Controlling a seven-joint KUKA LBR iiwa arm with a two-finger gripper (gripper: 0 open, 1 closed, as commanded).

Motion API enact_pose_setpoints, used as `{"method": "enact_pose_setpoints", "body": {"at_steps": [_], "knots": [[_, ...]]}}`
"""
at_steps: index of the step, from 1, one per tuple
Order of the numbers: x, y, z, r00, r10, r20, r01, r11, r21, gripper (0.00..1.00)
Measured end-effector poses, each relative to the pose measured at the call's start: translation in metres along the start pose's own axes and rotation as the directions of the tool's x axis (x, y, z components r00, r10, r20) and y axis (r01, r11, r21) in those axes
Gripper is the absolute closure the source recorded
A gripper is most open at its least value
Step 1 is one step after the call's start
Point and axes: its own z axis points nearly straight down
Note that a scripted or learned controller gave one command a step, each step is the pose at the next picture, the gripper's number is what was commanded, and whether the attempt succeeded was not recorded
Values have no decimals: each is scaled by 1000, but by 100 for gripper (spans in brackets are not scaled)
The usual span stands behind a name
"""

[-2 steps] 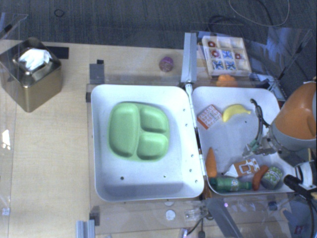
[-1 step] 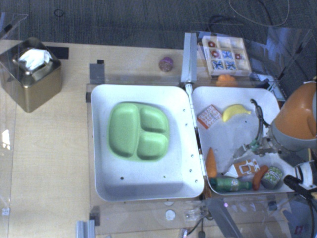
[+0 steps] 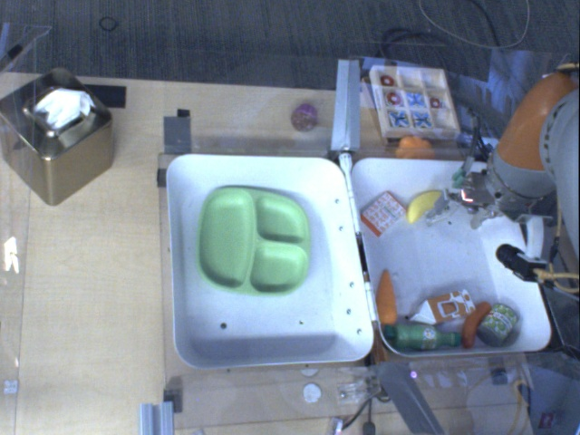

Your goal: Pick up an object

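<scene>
The gripper (image 3: 453,202) hangs low in the right bin (image 3: 535,284), just beside the yellow banana (image 3: 422,206) (likely its target); whether it is apart or together, I cannot tell.

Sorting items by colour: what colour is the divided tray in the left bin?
Light green. The divided tray shows clearly in the camera view.
</scene>
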Motion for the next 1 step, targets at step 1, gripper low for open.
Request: {"method": "enact_pose_setpoints", "body": {"at_steps": [1], "knots": [[12,49,15,963,-268,0,268,963,10,0]]}}
